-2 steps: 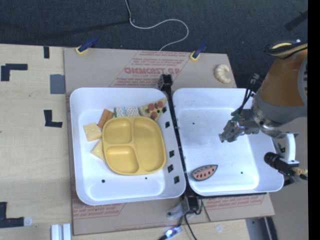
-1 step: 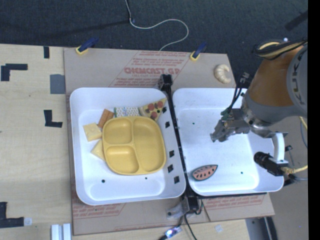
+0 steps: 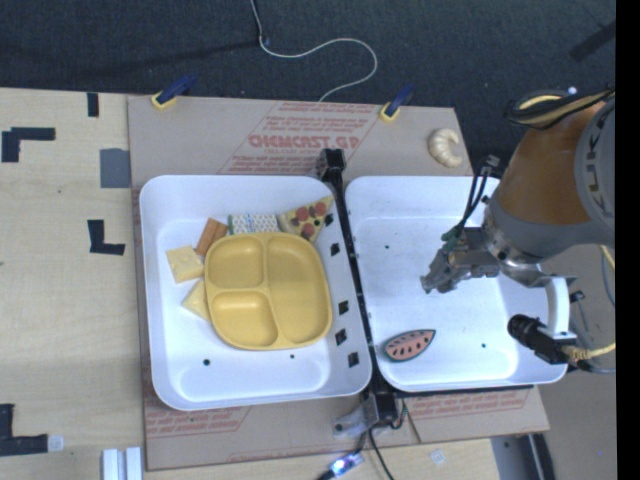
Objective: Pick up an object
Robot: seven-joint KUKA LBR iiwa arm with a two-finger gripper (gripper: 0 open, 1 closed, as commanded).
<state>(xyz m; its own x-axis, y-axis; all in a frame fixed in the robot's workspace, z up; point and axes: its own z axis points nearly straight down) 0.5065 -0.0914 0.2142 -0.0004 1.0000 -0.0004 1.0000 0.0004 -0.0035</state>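
A watermelon-slice toy (image 3: 409, 344) lies near the front edge of the right bin (image 3: 400, 223). My gripper (image 3: 440, 277) hangs over the middle of that bin, up and to the right of the slice and apart from it. In the left bin (image 3: 165, 298) a yellow divided plate (image 3: 268, 290) sits in the middle. Around its upper left lie a tan cracker piece (image 3: 185, 264), an orange-brown stick (image 3: 211, 236), a dotted white piece (image 3: 253, 224) and a pizza-slice toy (image 3: 309, 214).
A black divider with clips (image 3: 347, 268) runs between the two bins. A beige lump (image 3: 447, 146) lies on the cardboard behind the right bin. A white cable (image 3: 320, 53) loops across the dark floor at the back.
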